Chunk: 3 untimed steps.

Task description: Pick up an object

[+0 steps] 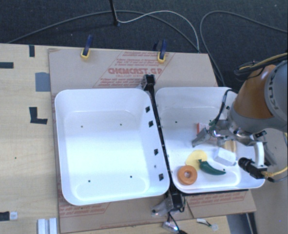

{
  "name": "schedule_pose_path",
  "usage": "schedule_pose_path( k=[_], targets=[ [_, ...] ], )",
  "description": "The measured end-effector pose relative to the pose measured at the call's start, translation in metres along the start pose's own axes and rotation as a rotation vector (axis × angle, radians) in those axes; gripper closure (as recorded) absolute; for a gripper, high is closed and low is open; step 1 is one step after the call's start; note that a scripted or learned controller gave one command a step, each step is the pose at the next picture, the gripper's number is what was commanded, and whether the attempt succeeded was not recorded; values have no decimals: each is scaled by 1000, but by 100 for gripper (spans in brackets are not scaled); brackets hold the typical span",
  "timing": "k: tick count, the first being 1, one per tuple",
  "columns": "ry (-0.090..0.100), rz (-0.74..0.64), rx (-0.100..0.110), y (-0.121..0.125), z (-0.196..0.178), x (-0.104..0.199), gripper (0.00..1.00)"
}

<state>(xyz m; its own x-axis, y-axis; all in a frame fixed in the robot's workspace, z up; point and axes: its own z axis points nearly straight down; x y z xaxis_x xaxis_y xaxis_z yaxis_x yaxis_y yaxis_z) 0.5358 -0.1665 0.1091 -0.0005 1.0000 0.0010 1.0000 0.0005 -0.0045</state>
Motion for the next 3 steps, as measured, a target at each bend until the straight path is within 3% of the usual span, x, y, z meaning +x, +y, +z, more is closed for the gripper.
schedule_pose_path(
  k=[1,3],
  targets=[
    [-1,0,-3,1,-12,0,100],
    [-1,0,-7,-1,-101,10,100]
  ],
)
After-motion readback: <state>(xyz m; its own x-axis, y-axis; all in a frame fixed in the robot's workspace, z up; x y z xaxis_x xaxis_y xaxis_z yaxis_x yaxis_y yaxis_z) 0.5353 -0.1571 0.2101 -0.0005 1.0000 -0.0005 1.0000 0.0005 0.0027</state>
